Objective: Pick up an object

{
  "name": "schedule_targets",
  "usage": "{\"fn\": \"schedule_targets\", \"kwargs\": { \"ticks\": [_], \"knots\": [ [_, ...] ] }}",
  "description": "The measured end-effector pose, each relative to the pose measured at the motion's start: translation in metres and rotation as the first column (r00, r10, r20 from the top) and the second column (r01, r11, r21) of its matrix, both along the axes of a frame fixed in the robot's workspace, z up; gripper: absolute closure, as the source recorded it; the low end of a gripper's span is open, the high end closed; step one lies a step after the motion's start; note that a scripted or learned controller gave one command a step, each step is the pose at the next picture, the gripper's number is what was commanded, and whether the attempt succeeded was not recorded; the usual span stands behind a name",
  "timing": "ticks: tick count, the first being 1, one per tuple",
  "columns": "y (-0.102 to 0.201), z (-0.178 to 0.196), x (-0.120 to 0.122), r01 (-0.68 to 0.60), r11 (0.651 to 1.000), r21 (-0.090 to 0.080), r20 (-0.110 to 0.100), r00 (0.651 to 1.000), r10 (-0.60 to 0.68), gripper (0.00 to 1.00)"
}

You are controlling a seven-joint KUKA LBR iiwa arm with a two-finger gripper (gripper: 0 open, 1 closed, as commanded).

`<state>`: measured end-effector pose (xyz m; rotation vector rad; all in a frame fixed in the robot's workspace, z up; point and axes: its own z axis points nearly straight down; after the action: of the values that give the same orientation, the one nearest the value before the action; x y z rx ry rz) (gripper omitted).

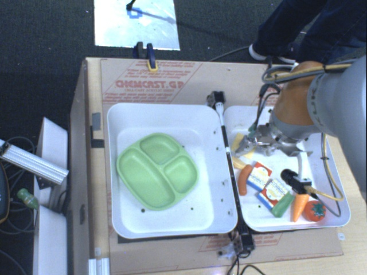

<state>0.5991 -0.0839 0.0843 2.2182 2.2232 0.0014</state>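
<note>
My gripper [256, 142] hangs low over the far left part of the right bin [335, 171], directly beside a yellow piece [240, 144] that lies against the bin's left wall. The arm's metal parts hide where the two meet. Nearer the front lie an orange sausage-shaped toy [245, 179], a small printed box [259, 176], a second printed box [274, 189], a green stick [282, 205], a carrot [298, 207] and a red tomato [314, 211].
The left bin [132, 222] holds a green divided plate [157, 169]. A rail [227, 153] with black clips separates the bins. A person's dark legs [298, 16] stand behind the bench at the top right.
</note>
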Motion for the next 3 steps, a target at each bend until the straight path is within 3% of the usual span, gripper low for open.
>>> {"fn": "schedule_targets", "kwargs": {
  "ticks": [1,2,3],
  "knots": [
    [-0.002,0.001,0.070,-0.002,1.000,0.000,0.002,1.000,0.002,0.00],
    [-0.071,0.001,0.070,0.000,1.000,-0.002,0.002,1.000,0.000,0.00],
    [-0.010,0.001,0.070,-0.002,1.000,0.001,0.001,1.000,0.002,0.00]
  ]
}}
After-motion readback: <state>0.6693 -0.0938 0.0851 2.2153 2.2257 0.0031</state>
